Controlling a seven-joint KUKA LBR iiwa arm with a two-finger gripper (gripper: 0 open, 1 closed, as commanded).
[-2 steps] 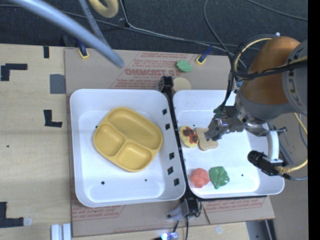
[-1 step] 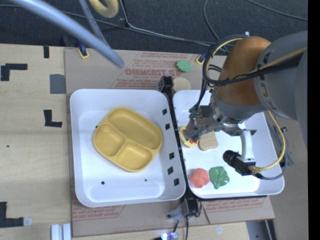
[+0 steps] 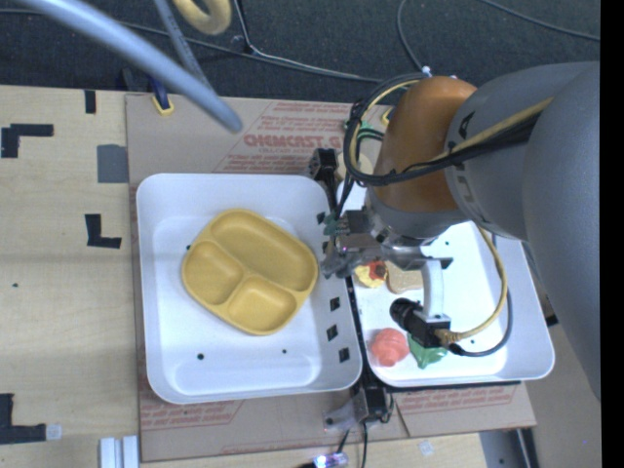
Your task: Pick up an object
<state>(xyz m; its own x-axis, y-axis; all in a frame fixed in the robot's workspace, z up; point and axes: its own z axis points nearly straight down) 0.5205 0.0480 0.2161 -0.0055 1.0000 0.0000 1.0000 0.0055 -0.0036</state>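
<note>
Left white bin [image 3: 161, 261]: holding yellow three-compartment plastic tray [image 3: 250, 270].
Gripper [image 3: 375, 271]: hovering over right white bin [image 3: 522, 354]; finger state unreadable.

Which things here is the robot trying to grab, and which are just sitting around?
For the job:
- gripper, low in the right bin
- small yellow object beside it
- red-orange object
- green object

Just lying about:
- yellow divided plate in the left bin
- cables behind the bins
</note>
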